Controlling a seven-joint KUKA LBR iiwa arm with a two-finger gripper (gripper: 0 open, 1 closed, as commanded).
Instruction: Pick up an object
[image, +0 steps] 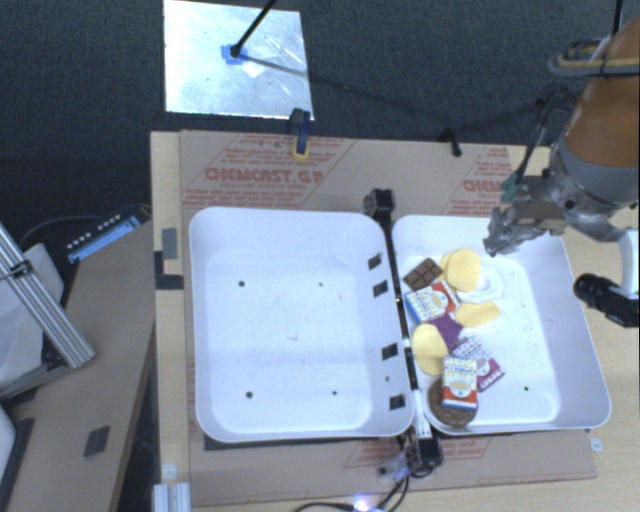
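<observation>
Objects heaped — pile running top-to-bottom.

We see our grey arm reaching in from the right, orange band above the wrist, its gripper pointing down and leftward.

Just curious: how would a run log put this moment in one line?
arm: over right bin | pincer: above pile, nothing seen held | left bin: white
</observation>
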